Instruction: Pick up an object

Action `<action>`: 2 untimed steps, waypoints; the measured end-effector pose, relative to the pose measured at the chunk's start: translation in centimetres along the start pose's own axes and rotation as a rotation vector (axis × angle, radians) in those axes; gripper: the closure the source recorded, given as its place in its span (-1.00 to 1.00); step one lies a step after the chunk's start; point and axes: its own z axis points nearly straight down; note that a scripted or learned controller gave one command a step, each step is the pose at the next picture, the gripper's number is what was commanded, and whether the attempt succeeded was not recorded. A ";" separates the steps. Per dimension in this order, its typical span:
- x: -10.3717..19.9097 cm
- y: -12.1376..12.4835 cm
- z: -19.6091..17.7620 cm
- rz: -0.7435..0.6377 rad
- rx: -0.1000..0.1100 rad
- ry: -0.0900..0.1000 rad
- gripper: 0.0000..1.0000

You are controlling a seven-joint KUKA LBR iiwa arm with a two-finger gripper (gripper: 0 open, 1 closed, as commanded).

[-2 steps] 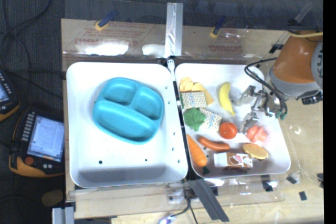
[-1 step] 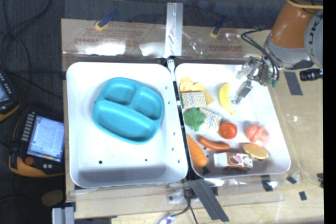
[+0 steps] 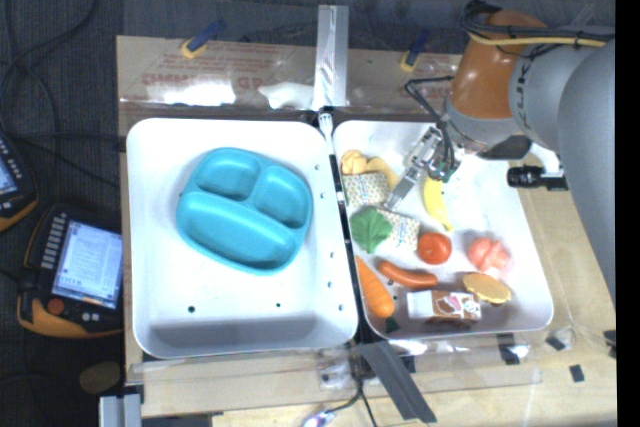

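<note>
- Pincer (image 3: 412, 177) hangs low over the upper middle of the right bin (image 3: 530, 260), beside the banana (image 3: 436, 202); whether it is wide or narrow I cannot tell, and nothing shows gripped.
- Right bin holds toy food: banana, tomato (image 3: 433, 247), green leafy piece (image 3: 371, 229), carrot (image 3: 375, 291), sausage (image 3: 407, 274), burger (image 3: 486, 288).
- Left bin (image 3: 150, 245), centre-left of frame, holds a blue divided tray (image 3: 245, 208).
</note>
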 end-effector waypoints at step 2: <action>-0.1 -6.0 -11.7 0.135 0.001 0.003 1.00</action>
